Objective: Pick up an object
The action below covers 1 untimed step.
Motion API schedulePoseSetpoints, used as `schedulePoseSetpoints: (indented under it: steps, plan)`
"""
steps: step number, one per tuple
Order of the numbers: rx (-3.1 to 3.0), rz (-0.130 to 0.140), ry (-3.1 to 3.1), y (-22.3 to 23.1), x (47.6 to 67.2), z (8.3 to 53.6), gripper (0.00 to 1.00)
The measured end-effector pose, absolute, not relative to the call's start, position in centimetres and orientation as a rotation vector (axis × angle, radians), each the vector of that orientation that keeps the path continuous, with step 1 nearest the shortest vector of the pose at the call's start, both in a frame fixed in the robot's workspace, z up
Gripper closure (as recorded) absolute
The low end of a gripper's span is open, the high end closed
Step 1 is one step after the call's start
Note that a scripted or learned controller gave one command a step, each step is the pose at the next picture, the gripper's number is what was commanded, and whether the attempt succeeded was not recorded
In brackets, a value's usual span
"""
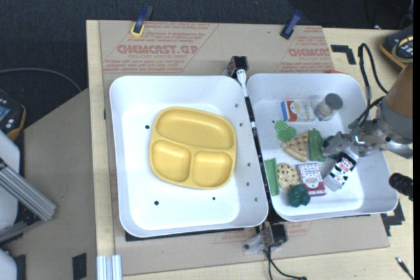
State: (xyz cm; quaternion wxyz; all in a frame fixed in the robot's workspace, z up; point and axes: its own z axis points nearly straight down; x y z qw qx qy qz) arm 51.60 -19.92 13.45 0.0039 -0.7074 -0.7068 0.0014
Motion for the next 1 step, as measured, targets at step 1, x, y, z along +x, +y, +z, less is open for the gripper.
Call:
schedulePoseSetpoints:
  steps: [1]
  plan:
    - [-2.223,0.0,-2.219,-19.97,51.67,8.43,0.0]
